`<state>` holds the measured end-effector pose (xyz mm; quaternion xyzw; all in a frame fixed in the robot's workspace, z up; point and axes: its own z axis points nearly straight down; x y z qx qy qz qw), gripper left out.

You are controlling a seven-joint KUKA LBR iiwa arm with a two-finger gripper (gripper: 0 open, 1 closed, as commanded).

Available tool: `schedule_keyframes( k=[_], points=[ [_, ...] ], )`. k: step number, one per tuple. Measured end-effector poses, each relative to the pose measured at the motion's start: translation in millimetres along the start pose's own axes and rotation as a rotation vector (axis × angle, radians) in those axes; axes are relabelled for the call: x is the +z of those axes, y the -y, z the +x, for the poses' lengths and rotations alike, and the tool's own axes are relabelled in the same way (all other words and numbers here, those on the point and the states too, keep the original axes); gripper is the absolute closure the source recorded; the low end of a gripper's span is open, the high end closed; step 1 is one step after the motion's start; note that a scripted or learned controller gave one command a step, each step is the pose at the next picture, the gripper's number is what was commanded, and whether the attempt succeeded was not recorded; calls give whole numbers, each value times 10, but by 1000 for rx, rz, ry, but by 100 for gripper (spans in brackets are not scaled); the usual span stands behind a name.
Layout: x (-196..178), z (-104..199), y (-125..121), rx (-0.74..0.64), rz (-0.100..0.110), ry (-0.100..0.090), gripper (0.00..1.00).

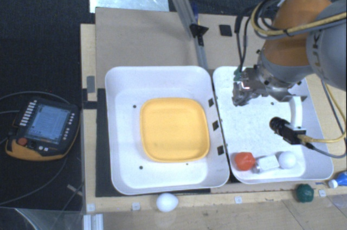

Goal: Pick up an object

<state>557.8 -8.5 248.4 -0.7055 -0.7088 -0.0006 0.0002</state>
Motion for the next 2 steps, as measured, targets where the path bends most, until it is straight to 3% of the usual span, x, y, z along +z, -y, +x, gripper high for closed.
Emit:
schedule_keyframes(
  k=[2],
  points=[
    [85, 956, -225, 1, 0, 0, 100]
  ],
)
